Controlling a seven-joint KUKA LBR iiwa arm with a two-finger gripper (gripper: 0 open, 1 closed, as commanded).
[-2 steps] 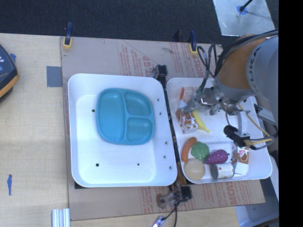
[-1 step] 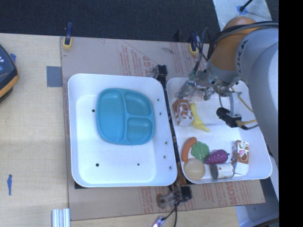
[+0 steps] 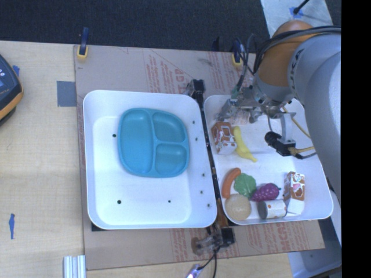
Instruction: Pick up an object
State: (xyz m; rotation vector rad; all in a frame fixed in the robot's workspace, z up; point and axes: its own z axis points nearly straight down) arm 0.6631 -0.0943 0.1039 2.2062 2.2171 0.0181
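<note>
A pale wooden surface fills the lower frame under a dark floor along the top; a brown cardboard sheet lies on it and carries two white bins side by side. The left bin holds a blue divided plate, lying flat in its upper middle. The right bin holds the small things: a brown-and-white packet at its upper left, touching a yellow banana just right of it; lower down an orange sausage, a green leafy piece, a purple grape bunch, a beige round piece, a grey can on its side, and a small carton at the lower right. The grey arm with its orange band comes in from the upper right; the end effector hangs over the upper left of the right bin, just above the packet and banana; whether it is open or closed I cannot tell, and nothing is seen gripped. A yellow-edged device sits at the left edge.
</note>
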